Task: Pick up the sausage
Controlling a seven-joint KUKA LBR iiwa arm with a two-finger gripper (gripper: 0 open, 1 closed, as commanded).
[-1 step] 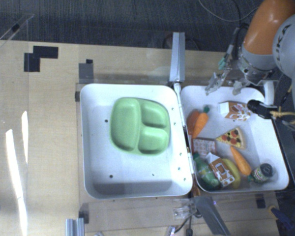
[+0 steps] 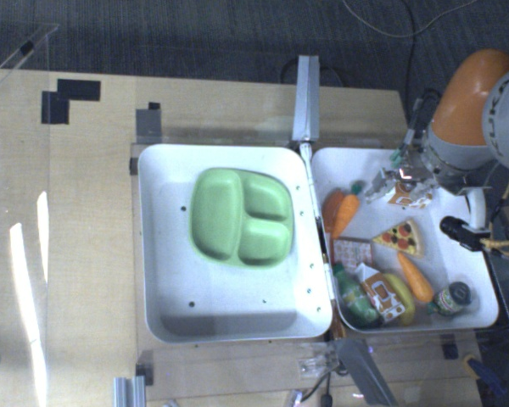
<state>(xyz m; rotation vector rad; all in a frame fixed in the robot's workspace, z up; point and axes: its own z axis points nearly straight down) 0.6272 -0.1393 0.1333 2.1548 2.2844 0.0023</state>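
Note:
An orange-brown, elongated piece that looks like the sausage [image 2: 416, 278] lies in the near right part of the right bin [image 2: 489, 312], between a pizza slice [image 2: 399, 237] and a banana [image 2: 398, 292]. My gripper [image 2: 405, 177] hangs over the far end of that bin, well behind the sausage and apart from it. Right below the gripper sits a small orange-and-white item [image 2: 410, 197]. I see nothing held in the gripper.
The right bin also holds a carrot [image 2: 343, 213] by its left wall, a small carton [image 2: 351, 251], green items [image 2: 356, 299] and a dark round jar [image 2: 455, 295]. The left bin [image 2: 165, 312] holds a green divided tray [image 2: 242, 216]. A metal divider [image 2: 306, 100] stands between the bins.

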